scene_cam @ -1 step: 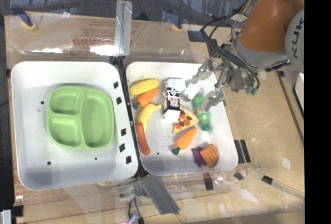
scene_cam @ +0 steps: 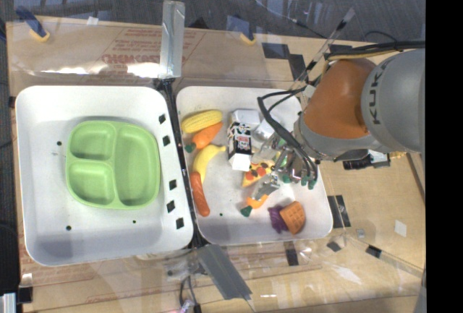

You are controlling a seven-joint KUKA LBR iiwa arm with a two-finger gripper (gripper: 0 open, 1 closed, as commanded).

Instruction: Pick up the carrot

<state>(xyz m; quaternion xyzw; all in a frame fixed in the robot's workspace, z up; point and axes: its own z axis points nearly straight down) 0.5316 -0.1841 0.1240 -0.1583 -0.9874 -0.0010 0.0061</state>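
We look down on the grey arm with its orange band, reaching from the right into the right-hand shallow white bin [scene_cam: 217, 236]. Its two-finger gripper [scene_cam: 283, 168] hangs low near the middle of that bin, amid a tangle of cables, and we cannot tell how the gripper is set.

Just beneath it lies a small orange carrot with a green tip [scene_cam: 255, 201], apparently resting on the bin floor, though the view is cluttered here. Nearer the bin's front right corner sits an orange waffle-textured cone with a purple piece [scene_cam: 289, 217].

Left of the gripper stands a small white box with dark printing [scene_cam: 241, 139]. Along the bin's left wall we see a yellow corn cob [scene_cam: 202, 120] at the back, an orange piece [scene_cam: 205, 136] beside it, a yellow banana [scene_cam: 207, 158], and a long red-orange sausage shape [scene_cam: 198, 194] toward the front.

The left-hand white bin [scene_cam: 36, 160] holds a lime-green divided plate with three compartments [scene_cam: 113, 163], near its centre.
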